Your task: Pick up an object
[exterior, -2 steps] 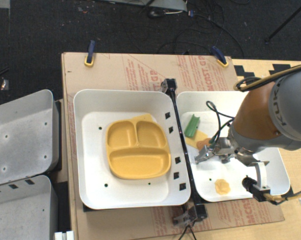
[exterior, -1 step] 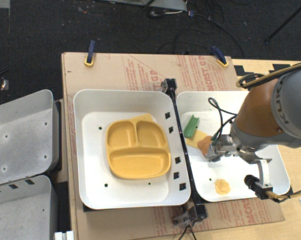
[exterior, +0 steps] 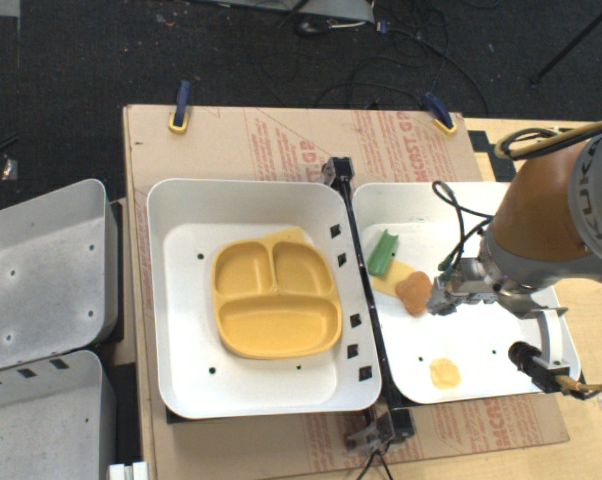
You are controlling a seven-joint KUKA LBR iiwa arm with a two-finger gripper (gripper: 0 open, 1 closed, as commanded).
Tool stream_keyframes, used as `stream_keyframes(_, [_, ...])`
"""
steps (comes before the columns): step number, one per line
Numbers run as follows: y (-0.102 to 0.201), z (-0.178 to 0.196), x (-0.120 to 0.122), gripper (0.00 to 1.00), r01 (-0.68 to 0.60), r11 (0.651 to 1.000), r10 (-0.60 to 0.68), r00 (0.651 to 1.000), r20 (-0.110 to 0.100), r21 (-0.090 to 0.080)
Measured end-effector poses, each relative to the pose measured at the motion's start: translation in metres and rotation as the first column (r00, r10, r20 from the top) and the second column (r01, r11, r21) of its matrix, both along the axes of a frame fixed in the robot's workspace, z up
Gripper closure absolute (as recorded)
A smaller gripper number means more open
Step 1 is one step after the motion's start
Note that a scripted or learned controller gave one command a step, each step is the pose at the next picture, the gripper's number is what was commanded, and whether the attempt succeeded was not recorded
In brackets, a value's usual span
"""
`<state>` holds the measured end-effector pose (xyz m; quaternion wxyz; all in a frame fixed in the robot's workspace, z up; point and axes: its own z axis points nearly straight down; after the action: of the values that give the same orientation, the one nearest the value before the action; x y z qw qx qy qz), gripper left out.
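1. Left bin (exterior: 171, 268): shallow, white. Holds one yellow divided tray (exterior: 276, 300), three compartments, lying flat near the middle. A paler yellow flat piece (exterior: 293, 235) shows past its far edge.

2. Right bin (exterior: 411, 203): shallow, white. Holds four loose items, listed below.

3. Green block (exterior: 383, 252): elongated, lying at a slant in the bin's left part, near the divider between the bins.

4. Yellow wedge (exterior: 396, 278): flat, pale, just beside the green block's near end and touching or partly under item 5; which of the two cannot be told.

5. Orange-brown rounded object (exterior: 414, 292): the likeliest target, lying on the bin floor just left of the gripper. Judged light, possibly soft or foam-like, with a matt surface that should not slip much. Its rounded form may roll if nudged from one side; a hold across the widest part, fingers straddling from above, seems best.

6. Small yellow disc (exterior: 444, 373): flat, near the bin's front edge, well apart from the rest. Judged hard to take hold of, being so low.

7. Gripper (exterior: 449, 298): low over the right bin, close against item 5. How far open the fingers are cannot be told, nor whether they hold anything.

8. Arm (exterior: 551, 218): reaches in from the right, the orange band above the wrist.
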<state>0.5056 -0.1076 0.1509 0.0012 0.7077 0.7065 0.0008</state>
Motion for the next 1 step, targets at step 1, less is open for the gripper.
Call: stream_keyframes(1, [0.0019,0.0573,-0.0079,1.00,-0.004,1.000,0.004,1.000,0.002,0.000])
